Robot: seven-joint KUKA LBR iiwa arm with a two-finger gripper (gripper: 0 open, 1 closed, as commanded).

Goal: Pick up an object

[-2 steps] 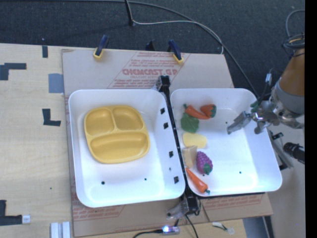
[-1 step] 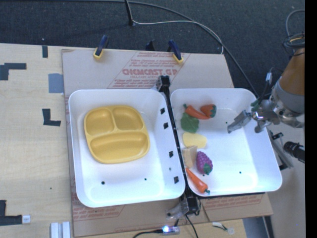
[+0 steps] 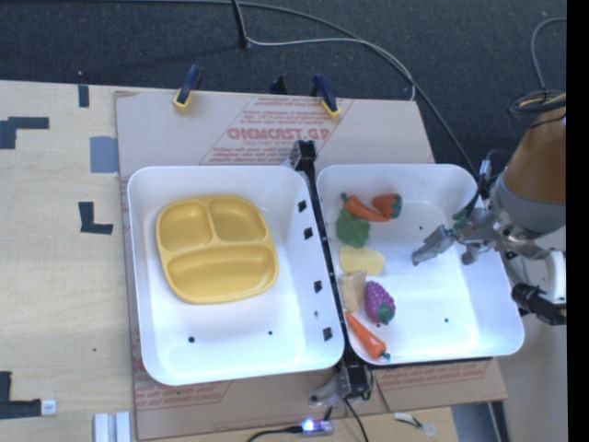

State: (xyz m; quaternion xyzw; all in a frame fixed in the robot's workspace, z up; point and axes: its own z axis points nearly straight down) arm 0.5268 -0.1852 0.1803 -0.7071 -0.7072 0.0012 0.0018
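Arm reaching over the right bin, toy food clustered along that bin's left side.

The gripper (image 3: 440,244) hangs over the middle of the right bin (image 3: 460,334), with nothing between its fingers; whether they stand wide or narrow cannot be told from this angle. The toy food lies well apart from it, near the divider: an orange carrot (image 3: 362,212) touching a red pepper (image 3: 387,204) at the top, a green leafy vegetable (image 3: 352,230) just below, then a yellow piece (image 3: 362,261), a purple bunch of grapes (image 3: 378,302) beside a pale tan piece (image 3: 352,290), and a second carrot (image 3: 366,336) at the bottom. The left bin (image 3: 156,339) holds a yellow divided plate (image 3: 216,248) with three compartments.
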